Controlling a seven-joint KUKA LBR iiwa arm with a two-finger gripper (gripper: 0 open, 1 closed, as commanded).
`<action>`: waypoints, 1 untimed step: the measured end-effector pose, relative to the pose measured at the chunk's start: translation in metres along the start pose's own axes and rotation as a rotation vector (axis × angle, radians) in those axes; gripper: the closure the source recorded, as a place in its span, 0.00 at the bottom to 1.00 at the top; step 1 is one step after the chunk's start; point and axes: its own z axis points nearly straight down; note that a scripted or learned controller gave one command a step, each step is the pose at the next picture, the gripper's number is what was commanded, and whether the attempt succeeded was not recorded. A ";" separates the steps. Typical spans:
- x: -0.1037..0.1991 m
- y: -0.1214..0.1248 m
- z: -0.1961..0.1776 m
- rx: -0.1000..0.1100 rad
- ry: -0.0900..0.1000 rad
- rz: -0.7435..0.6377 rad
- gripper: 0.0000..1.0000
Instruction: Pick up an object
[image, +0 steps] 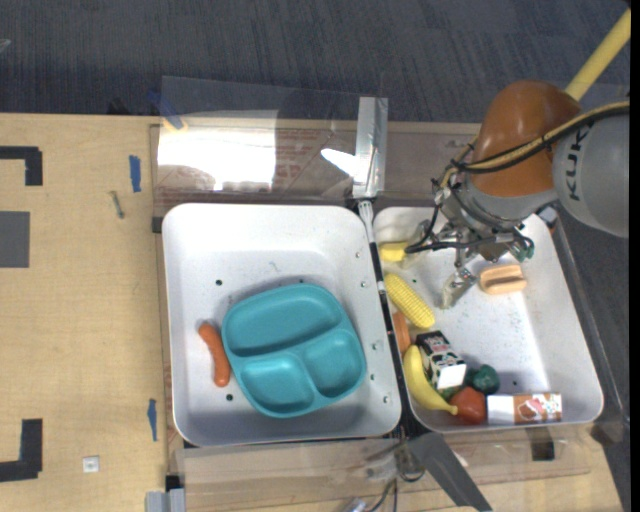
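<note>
Two white bins sit side by side on the desk (70, 300), and the arm (520, 140) hangs over the far part of the right bin (560, 340), its end effector (470, 275) low among the toy food. Whether it is spread or pressed together I cannot tell, as the wrist and cables cover it from above. Nothing can be seen pinched in it, so I judge the step in hand to be the approach or the first closing, with the lift not yet done.

The likeliest target is the small bun-like piece (502, 279), tan with a pinkish filling, lying just beside the end effector on the bin floor. It looks short, rounded and light, so it may roll or slip aside. The next move calls for centring over it, closing across its narrow side, then rising straight.

Other candidates lie near: a corn cob (409, 300) against the left wall, a banana (420, 380), a small carton (440, 358), a green item (485, 379) and a ketchup-like packet (535, 407) toward the near edge. The left bin (200, 240) holds a teal divided plate (290, 345) and an orange sausage (215, 355)
</note>
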 end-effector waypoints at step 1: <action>0.021 -0.048 -0.059 0.030 -0.036 -0.231 0.00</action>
